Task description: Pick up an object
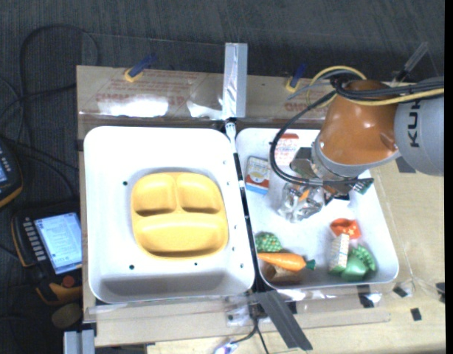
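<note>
My gripper (302, 200) hangs low over the middle of the right bin (385, 231), under the orange wrist band (355, 131). Below it lie an orange carrot (282, 260) and a green knobbly toy (268, 241) near the bin's front left. A red-and-white piece (344, 229), a white block (338, 254) and a green toy (361, 262) lie at the front right. A white-and-red carton (287, 149) and a small blue-and-white packet (257, 175) sit at the back left. Whether anything is in the gripper's grasp cannot be made out.
The left bin (101, 198) holds a yellow divided tray (179, 212). A metal post (235, 80) stands behind the wall shared by the two bins. Cables (322, 80) loop behind the arm. A pendant and a handset lie on the floor at far left.
</note>
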Available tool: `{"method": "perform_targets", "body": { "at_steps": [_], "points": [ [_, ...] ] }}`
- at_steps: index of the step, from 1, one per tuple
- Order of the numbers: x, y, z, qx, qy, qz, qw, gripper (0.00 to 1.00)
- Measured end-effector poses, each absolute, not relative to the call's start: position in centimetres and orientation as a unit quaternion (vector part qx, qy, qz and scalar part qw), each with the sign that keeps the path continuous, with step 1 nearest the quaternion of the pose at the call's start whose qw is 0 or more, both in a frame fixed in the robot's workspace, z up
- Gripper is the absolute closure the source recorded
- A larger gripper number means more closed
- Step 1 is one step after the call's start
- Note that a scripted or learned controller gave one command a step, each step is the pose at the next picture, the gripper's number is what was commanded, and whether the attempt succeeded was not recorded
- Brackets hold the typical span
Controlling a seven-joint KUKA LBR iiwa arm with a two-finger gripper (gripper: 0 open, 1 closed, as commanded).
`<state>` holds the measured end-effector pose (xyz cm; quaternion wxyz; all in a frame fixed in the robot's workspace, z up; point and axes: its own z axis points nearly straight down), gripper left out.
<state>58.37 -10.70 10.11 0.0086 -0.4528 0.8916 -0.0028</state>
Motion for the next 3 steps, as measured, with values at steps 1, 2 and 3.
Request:
{"method": "perform_targets", "body": {
  "at_steps": [1,2,3],
  "points": [
    [62.2,-7.2,23.2,-0.454,0.891,0.0013,0.003,1.0],
    [62.3,-7.0,24.2,-0.454,0.891,0.0026,0.005,1.0],
    [62.4,-6.9,25.1,-0.453,0.892,0.0038,0.008,1.0]
  ]
}}
